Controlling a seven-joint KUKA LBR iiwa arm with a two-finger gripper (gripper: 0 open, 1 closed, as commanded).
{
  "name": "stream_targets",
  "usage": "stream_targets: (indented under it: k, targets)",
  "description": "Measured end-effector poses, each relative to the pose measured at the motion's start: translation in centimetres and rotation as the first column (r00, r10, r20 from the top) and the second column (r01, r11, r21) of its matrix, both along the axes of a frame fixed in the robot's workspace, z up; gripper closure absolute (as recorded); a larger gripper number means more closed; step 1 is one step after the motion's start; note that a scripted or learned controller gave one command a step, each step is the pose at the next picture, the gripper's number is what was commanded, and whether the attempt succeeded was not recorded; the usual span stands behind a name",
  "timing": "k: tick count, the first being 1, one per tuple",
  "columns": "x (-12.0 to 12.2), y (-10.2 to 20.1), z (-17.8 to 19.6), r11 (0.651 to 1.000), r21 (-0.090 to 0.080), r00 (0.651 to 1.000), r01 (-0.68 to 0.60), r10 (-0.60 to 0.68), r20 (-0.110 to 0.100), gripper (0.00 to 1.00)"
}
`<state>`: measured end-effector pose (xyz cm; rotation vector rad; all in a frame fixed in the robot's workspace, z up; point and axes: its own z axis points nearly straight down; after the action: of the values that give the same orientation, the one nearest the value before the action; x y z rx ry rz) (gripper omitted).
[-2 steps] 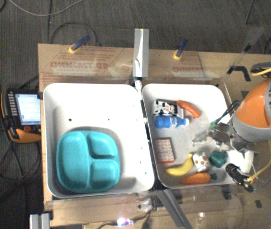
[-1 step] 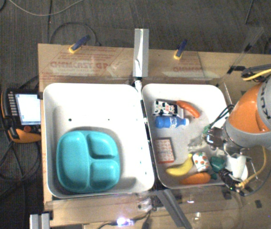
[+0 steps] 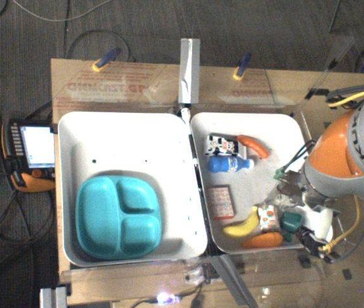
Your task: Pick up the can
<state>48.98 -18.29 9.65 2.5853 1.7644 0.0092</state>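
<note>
The can (image 3: 268, 217) is lying in the near right corner of the right bin (image 3: 252, 122), directly under the gripper (image 3: 283, 205), which is hanging just above and beside it; whether its fingers are open or closed cannot be told. The can is showing a white label with red markings. Around it are lying a banana (image 3: 242, 226), a carrot (image 3: 262, 240) and a teal cup (image 3: 291, 222), with a red card (image 3: 221, 202), blue bottle (image 3: 228, 165), small carton (image 3: 223, 145) and orange sausage-shaped toy (image 3: 252, 146) farther back. The left bin (image 3: 104, 130) is holding a teal divided plate (image 3: 119, 217).
</note>
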Motion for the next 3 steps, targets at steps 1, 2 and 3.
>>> stream_targets:
  k: [1, 2, 3]
  targets:
    - [-0.6, 0.2, 11.2, 0.96, 0.002, 0.959, 0.282, -0.281, -0.019, 1.0]
    - [1.3, -2.6, 12.3, 0.909, 0.0, 0.909, 0.416, -0.416, -0.021, 1.0]
    - [5.0, -0.1, 19.1, 0.883, -0.001, 0.883, 0.469, -0.469, -0.019, 1.0]
